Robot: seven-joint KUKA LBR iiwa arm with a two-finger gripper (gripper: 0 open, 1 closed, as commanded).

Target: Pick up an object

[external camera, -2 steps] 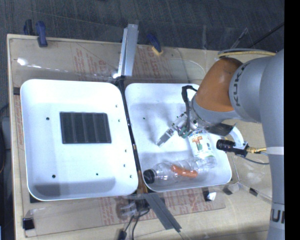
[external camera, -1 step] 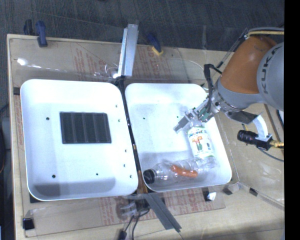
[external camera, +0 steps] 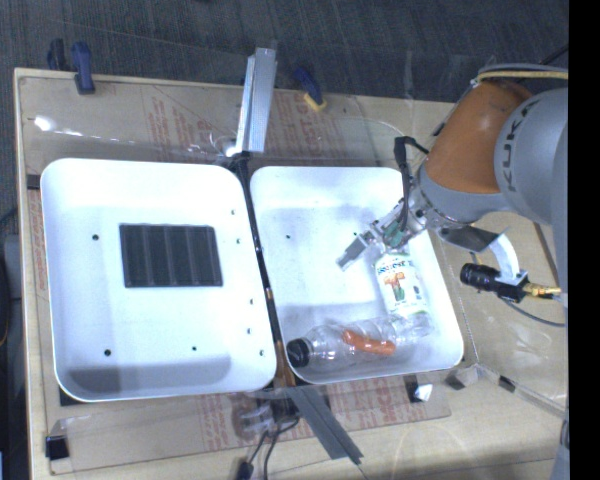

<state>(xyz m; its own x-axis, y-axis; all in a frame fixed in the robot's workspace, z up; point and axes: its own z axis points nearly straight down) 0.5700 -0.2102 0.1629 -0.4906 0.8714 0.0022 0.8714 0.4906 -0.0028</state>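
Hanging over the right bin [external camera: 280,183], the gripper [external camera: 365,245] has its fingers apart, holding nothing. A white bottle [external camera: 401,285] lies just beside it, a clear bottle [external camera: 355,342] along the bin's near edge.

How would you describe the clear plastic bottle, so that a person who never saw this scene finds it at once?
Look in the right white bin, along its near wall. The clear plastic bottle lies there on its side, black cap toward the left bin. Unlike the white labelled bottle beside it, it is transparent, with something orange showing through it.
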